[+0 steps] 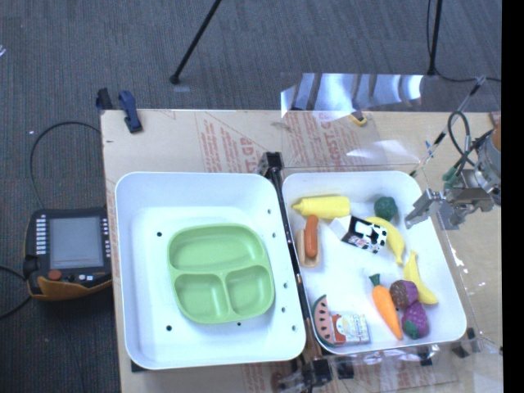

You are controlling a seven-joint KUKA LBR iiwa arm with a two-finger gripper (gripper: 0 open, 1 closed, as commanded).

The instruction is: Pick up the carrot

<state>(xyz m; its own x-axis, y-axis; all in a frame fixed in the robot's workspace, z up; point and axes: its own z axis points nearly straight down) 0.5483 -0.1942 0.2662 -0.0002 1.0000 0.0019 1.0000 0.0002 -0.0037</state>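
Now, carrot (385, 308): lying in the right bin (446, 256), near its front, touching the grapes (409, 308).
Handling: judged light, stiff, smooth plastic; best pinched across mid-body.
Gripper (427, 210): hovering over the bin's right rim; opening cannot be told, nothing seen held.

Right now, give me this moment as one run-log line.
carrot: lying in right bin, beside grapes | gripper: over bin's right edge, apart from carrot | grasp: not yet

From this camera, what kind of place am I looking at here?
Probably a robotics lab test bench. A teach pendant sits on the carpet, tripod legs stand behind, and toy food like a carrot lies in a white bin.
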